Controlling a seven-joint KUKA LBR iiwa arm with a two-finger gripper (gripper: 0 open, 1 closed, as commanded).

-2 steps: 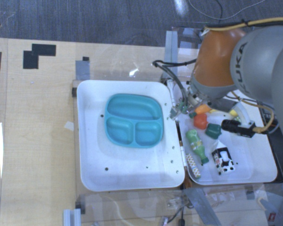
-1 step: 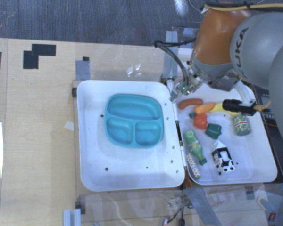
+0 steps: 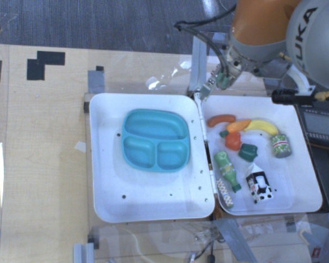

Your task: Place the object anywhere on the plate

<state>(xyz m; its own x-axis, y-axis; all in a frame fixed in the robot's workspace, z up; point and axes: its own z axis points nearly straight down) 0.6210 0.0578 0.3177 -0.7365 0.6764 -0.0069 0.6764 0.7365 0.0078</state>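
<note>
A light blue divided plate (image 3: 155, 139) lies in the middle of the left white bin (image 3: 101, 169), with nothing on it. The right white bin (image 3: 299, 171) holds several toy items: a brown sausage (image 3: 221, 120), an orange carrot (image 3: 238, 126), a yellow banana (image 3: 262, 126), a red piece (image 3: 233, 141), a dark green block (image 3: 248, 152), a small can (image 3: 281, 145), a green bottle (image 3: 226, 167) and a black-and-white carton (image 3: 260, 186). My gripper (image 3: 224, 80) hangs over the back edge of the right bin, near its left corner and well above the items.
The grey and orange arm (image 3: 268, 15) fills the upper right. A metal post (image 3: 198, 64) stands behind the seam between the bins. Black tape marks (image 3: 44, 63) lie on the wooden bench at the far left.
</note>
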